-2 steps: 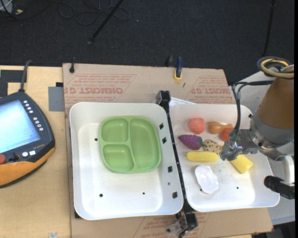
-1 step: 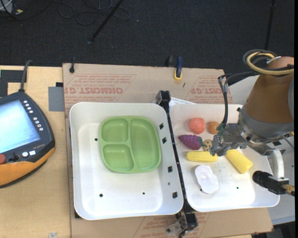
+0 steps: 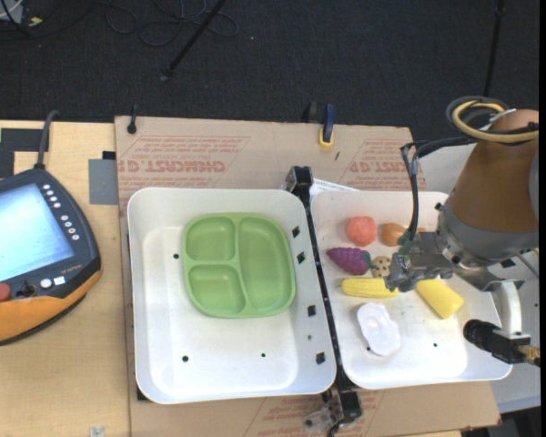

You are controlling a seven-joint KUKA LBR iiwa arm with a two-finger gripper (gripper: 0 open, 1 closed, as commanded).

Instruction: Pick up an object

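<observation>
Nothing lifted yet, judging by how things lie. Hand (image 3: 402,276) low inside the right bin (image 3: 455,367), among the toy food, just above the right end of the corn cob (image 3: 367,288) and beside the small spotted piece (image 3: 381,266). Impossible to tell whether clenched or released: dark and small against the arm, and no item plainly caught in it. All candidates lying on the bin floor: corn cob near the middle, purple grapes (image 3: 348,260) just behind it, red tomato (image 3: 361,230) farther back, an orange piece (image 3: 393,233) next to that and partly hidden by the cable, yellow block (image 3: 439,298) to the right of the hand, white lump (image 3: 379,327) toward the front. Left bin (image 3: 155,335) holding a green divided plate (image 3: 237,266), well apart from the hand. Probably at the reach-and-close stage, with the corn cob the likeliest target. Still to do: secure a hold, raise the thing clear of the floor. Crowding around the corn a fair risk of a miss or of nudging the neighbours.
</observation>
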